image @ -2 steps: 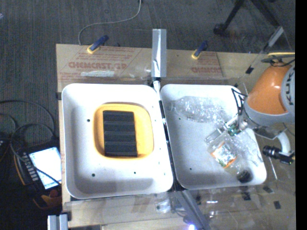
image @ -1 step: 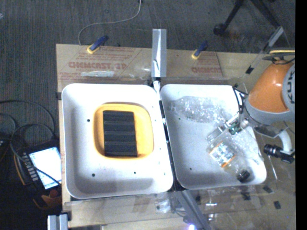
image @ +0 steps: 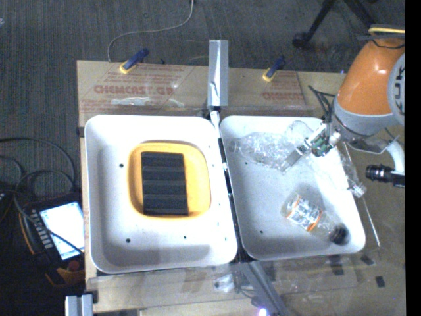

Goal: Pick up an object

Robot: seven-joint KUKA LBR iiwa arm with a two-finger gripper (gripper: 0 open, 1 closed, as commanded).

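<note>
- Far left, off the bench, I'm seeing a tablet-like device [image: 58, 228] glowing on the dark carpet with cables looping round it.
- The left bin [image: 105, 176] is holding a yellow tray with a black ribbed insert [image: 166, 182], sitting flat near the middle with bare white floor all round it.
- Behind the bins a cardboard sheet [image: 99, 78] is showing faded red lettering I can't read, with two blue-and-yellow clamps [image: 133, 60] pinning it.
- The right bin [image: 263, 209] is holding two clear things: a crumpled plastic wrapper [image: 263, 149] up near the back, and a clear bottle with an orange-printed label and dark cap [image: 310, 216] lying on its side toward the front right corner. Label text is too small for me.
- There's open floor between those two.
- The gripper [image: 314, 143] is hanging over the back right of that bin, just beside the wrapper's edge. I honestly can't tell how the claw is set.
</note>
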